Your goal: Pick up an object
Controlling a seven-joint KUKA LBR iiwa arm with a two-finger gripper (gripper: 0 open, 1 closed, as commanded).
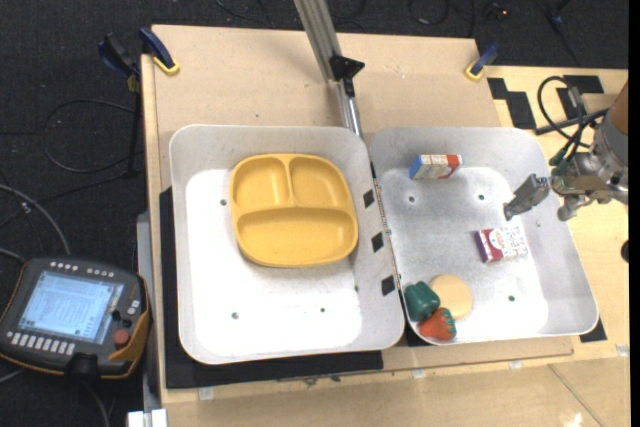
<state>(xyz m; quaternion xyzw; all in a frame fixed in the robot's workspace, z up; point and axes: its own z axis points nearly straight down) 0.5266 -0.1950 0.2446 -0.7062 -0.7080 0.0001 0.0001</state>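
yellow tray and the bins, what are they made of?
Yellow tray: likely molded plastic, smooth with a dull sheen, rounded compartment ridges. Left bin and right bin: white, thin curved rims, faintly speckled floors; could be plastic or painted metal, the look leaves it open.

I can't read a single word or number anywhere around me. The small carton [436, 165] at the far end of my right bin [560, 245] has red, white and blue printing on it, but the lettering is too small and blurred to make out. The little packet [502, 243] lying flat nearer the middle of that bin shows a white face with dark red patches and some faint marks, which I can't read either. Off the counter [250, 75], the handheld controller [68, 313] has a lit screen with pale lines of something on it, too tiny to tell.
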